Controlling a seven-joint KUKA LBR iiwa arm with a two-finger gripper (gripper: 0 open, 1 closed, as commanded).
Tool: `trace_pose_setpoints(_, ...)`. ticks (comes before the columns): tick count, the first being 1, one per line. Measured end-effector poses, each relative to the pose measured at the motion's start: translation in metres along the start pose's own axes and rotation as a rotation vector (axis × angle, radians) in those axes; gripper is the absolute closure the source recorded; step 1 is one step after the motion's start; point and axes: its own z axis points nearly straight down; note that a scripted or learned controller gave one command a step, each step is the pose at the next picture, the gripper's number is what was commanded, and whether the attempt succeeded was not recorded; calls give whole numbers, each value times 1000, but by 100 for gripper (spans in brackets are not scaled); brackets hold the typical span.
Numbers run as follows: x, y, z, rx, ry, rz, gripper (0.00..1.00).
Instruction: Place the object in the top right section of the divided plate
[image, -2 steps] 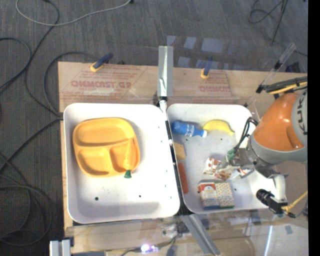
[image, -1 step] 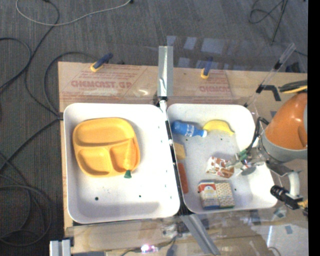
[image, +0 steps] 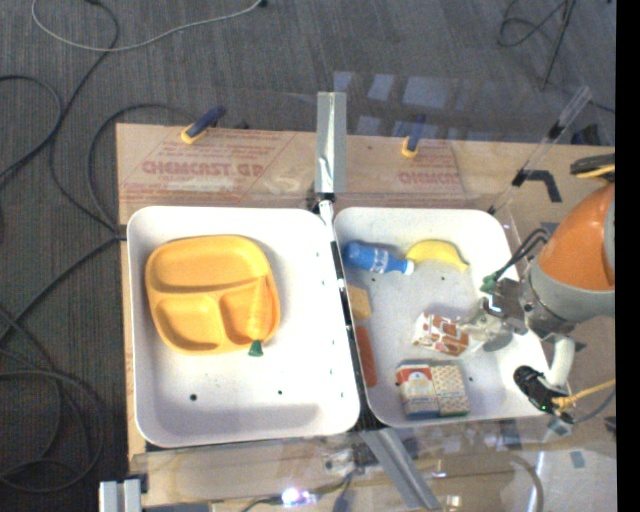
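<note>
Grey carpet with loose cables surrounds the surface (image: 150, 150), which carries two white bins. In the left bin (image: 160, 400), an orange divided plate (image: 205, 290) holds a carrot (image: 261, 315) in its right section, tip over the rim. The gripper (image: 497, 318) hovers at centre right over a crumpled packet (image: 447, 333); whether it is apart or together, I cannot tell. The placing looks done.

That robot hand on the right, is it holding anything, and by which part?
It cannot be told. The hand sits low in the right bin, right beside a red-and-white packet, but the view does not show the packet between its fingers.
</note>
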Motion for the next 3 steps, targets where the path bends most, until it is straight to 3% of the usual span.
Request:
trace_pose_setpoints(1,-11,-12,-93,36,-27,-361,100)
trace_pose_setpoints(2,-21,-7,-149,31,-37,9,100)
trace_pose_setpoints(3,25,84,-264,28,-40,154,100)
